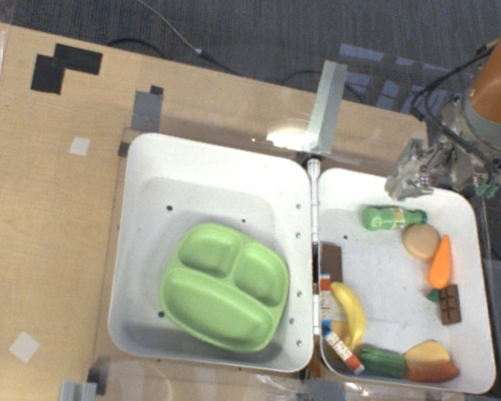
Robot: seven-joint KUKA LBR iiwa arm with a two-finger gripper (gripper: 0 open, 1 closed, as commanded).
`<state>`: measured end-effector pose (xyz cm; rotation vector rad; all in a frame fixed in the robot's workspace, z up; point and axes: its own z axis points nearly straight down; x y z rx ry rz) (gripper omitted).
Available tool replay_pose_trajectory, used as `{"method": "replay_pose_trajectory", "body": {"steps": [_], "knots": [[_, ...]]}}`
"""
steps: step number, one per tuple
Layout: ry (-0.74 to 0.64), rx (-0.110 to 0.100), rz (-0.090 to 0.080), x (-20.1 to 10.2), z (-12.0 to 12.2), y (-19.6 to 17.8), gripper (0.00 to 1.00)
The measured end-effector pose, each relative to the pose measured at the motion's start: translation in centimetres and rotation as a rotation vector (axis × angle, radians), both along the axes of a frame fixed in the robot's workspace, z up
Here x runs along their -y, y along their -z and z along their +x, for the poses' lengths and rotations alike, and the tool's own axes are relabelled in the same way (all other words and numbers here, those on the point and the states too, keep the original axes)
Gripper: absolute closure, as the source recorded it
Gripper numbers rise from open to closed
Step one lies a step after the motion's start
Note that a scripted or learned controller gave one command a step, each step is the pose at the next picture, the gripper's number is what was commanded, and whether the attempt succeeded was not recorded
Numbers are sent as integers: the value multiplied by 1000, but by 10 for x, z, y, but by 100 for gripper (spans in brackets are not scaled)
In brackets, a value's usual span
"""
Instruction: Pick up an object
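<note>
gripper: metal two-finger gripper (413, 181) over back edge of right white bin (484, 282), just above the green cylindrical bottle (392, 218)
fingers: can't tell if spread or pressed together; nothing visibly between them
right bin: bottle, tan round bun (420, 241), orange carrot (442, 262), yellow banana (349, 313)
left white bin (146, 225): green sectioned plastic tray (225, 286)
tabletop (35, 235): light wood

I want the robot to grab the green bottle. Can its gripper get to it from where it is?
Probably yes. The gripper hangs just above the green bottle, which lies on its side near the right bin's far edge. Nothing sits on top of it; only the tan round thing rests close beside its right end.
</note>
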<state>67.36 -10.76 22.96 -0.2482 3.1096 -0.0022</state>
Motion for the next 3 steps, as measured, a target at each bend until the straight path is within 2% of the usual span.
{"method": "replay_pose_trajectory", "body": {"steps": [1, 2, 3], "knots": [[259, -6, 4, -4, -2, -71, 100], [256, 4, 5, -5, 0, -84, 100], [-236, -15, -5, 48, -77, -42, 100]]}}
